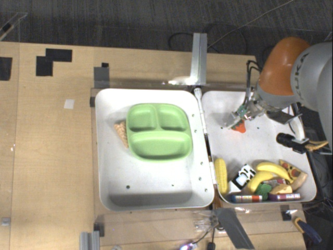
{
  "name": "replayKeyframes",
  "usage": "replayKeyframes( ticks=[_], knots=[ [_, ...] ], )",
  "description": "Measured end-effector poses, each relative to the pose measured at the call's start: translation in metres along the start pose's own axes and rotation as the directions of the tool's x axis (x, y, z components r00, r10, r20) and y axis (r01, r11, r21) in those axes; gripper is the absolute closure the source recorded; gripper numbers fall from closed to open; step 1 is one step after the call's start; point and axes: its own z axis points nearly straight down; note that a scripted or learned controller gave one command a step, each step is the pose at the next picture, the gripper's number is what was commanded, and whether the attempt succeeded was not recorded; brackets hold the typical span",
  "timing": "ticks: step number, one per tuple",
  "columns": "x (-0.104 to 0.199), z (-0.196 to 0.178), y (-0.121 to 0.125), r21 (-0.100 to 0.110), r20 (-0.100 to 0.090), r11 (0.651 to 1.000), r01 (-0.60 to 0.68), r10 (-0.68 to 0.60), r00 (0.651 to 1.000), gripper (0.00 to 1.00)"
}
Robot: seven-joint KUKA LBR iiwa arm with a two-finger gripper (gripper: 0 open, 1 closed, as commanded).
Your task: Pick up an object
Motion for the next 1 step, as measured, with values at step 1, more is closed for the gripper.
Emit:
replayKeyframes(
  ticks=[1],
  knots=[
    [0.0285,-0.0835,0.0559,0.013,-0.003,0.996,-0.091,0.091,0.996,1.00]
  ],
)
